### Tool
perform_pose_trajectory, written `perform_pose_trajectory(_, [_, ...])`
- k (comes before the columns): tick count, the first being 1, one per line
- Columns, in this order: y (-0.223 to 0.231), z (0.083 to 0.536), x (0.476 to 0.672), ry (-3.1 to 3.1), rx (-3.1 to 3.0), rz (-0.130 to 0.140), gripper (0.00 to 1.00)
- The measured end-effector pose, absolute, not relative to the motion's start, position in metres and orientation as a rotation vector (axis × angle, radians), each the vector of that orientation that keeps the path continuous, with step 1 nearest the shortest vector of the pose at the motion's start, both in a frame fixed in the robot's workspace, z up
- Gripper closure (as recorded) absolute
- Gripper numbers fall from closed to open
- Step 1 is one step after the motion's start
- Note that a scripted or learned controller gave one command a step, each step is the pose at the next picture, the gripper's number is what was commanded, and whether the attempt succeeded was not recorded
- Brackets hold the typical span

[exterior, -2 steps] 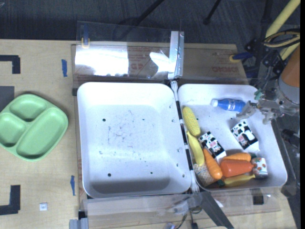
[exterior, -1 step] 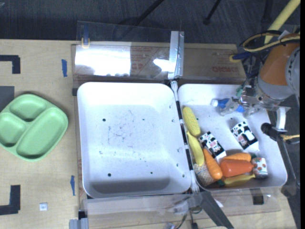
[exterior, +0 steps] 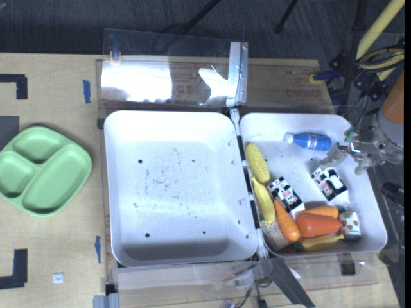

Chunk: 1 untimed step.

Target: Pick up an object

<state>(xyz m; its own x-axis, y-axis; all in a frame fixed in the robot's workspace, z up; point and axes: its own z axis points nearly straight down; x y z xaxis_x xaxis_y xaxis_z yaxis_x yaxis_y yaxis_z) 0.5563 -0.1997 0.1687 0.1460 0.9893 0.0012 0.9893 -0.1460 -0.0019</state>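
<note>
Two white bins sit side by side on the bench (exterior: 51, 76). The left bin (exterior: 128, 133) shows a bare, scuffed floor. The right bin (exterior: 276, 124) holds a blue bottle (exterior: 309, 141) near its far edge, a corn cob (exterior: 257, 162) along its left wall, and an orange carrot (exterior: 286, 221) toward the near edge. The gripper (exterior: 352, 151) hangs over the right bin's right side (fingers too blurred to judge). A green divided plate (exterior: 42, 170) rests at the bench's left edge.
</note>
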Motion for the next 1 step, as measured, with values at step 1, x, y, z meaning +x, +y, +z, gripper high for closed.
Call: perform_pose_trajectory(1, [-0.2085, 0.1055, 0.5692, -2.239, -2.195, -0.003, 0.00])
